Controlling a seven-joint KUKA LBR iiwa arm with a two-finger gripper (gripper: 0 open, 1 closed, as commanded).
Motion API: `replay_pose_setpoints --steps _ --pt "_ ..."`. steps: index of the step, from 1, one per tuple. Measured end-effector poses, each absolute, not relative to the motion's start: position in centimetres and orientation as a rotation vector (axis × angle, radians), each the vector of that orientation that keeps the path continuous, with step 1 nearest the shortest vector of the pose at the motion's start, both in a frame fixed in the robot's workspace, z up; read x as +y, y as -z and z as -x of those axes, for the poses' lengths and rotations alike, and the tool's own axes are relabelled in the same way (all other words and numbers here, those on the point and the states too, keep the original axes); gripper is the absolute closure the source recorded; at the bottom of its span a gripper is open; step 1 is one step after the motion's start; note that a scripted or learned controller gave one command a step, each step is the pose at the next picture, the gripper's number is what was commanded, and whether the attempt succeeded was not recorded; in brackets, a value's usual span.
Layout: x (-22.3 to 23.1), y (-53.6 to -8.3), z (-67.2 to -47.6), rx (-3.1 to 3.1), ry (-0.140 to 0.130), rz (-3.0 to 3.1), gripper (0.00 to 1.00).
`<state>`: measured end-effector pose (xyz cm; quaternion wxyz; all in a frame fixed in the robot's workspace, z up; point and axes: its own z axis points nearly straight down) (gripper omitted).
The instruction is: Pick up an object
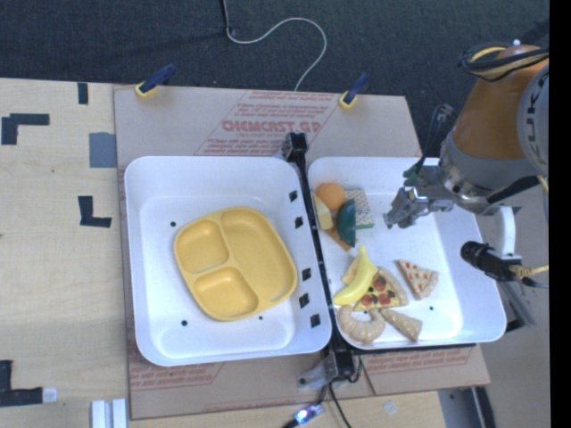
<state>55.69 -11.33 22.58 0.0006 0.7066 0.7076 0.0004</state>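
At the near edge of the right bin (464, 324) lies a cluster of toy food: a ring-shaped pretzel-like piece (360, 326) nearest, with a tan wedge (402, 325) just beside it on the arm's side. Touching these on the far side is a pizza slice (381, 291), and a yellow banana (359, 277) lies partly across that slice, toward the divider (308, 230) between the bins. A second triangular piece, crust-coloured with red dots (417, 277), sits apart from the pizza slice, nearer the arm.

Farther back along the divider, a dark green item (345, 223) lies next to a yellow piece (323, 216), with an orange ball-like fruit (329, 194) behind them and a pale speckled item (359, 203) beside it.

Level with that far group, toward the arm's side of the right bin, the gripper (403, 212) hangs above bare white floor. Nothing is seen between its fingers; whether they are spread or closed cannot be told from this angle. No toy touches it; the nearest, the speckled item and the green item, lie clear of it toward the divider.

Across the divider, the left bin (152, 203) holds a yellow three-compartment plate (235, 263), lying flat near its middle.
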Motion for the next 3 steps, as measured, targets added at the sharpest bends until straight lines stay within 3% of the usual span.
replay_pose_setpoints --steps 1,3 --pt "-5.5 -22.1 -53.3 2.231 0.002 -2.218 1.00" --pt "-6.1 -23.4 -53.9 2.224 0.002 -2.221 1.00"
